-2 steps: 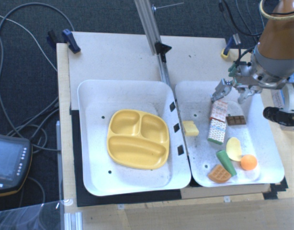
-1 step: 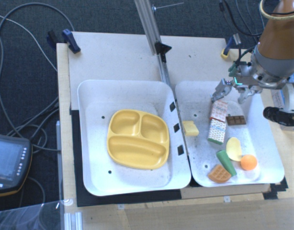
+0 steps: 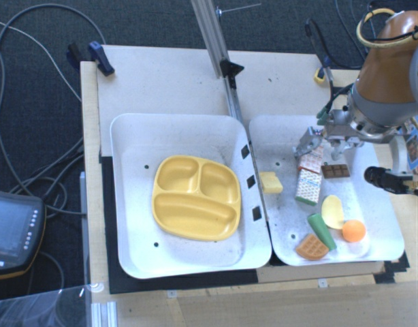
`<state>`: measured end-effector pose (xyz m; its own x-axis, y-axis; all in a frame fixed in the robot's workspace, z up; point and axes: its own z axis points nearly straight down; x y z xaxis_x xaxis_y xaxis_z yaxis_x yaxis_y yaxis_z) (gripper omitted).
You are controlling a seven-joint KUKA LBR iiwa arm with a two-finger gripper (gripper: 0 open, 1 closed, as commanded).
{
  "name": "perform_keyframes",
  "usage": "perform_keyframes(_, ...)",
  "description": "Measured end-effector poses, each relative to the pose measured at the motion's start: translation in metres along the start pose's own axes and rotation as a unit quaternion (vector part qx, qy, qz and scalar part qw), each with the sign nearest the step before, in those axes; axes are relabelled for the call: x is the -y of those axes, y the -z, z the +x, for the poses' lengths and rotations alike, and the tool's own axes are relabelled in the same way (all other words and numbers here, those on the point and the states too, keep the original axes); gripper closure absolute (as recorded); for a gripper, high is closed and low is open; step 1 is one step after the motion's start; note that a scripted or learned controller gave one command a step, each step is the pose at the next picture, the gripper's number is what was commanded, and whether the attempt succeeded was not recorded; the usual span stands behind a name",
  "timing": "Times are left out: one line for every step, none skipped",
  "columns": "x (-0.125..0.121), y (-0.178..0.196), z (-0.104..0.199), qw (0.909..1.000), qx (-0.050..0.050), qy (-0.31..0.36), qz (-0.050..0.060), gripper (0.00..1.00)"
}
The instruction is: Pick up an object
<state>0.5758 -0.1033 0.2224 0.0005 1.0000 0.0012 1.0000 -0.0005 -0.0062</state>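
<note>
- The gripper (image 3: 325, 144) sits low over the far part of the right bin (image 3: 379, 247), its metal fingers right above the top end of a small carton (image 3: 309, 180) with a red top and a white-and-green body.
- Honestly can't tell whether the fingers are spread or closed; they're a blurry grey cluster from this angle, and nothing clearly sits between them.
- A brown chocolate bar (image 3: 335, 171) lies just beside the carton, right under the wrist.
- A yellow block (image 3: 270, 182) sits near the bin's left wall, apart from the rest.
- Toward the near end of that bin there's a little pile: a pale yellow piece (image 3: 332, 211), a green stick (image 3: 322, 231), an orange ball (image 3: 354, 231) and a waffle-looking thing (image 3: 312, 247), all close together.
- The left bin (image 3: 131, 182) holds a yellow divided plate (image 3: 195, 197) lying flat in the middle.
- The arm (image 3: 389, 67) comes in from the right, orange band up top.
</note>
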Motion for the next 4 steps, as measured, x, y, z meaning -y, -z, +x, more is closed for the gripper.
perform_keyframes(0.000, -0.062, 0.006, 1.0000, 0.000, 0.000, 0.001, 0.00)
perform_keyframes(0.000, -0.120, 0.007, 1.0000, 0.001, 0.000, -0.007, 0.00)
perform_keyframes(-0.001, -0.106, 0.007, 1.0000, 0.001, 0.001, -0.009, 1.00)
perform_keyframes(-0.007, -0.043, 0.012, 1.0000, 0.001, 0.001, -0.007, 1.00)
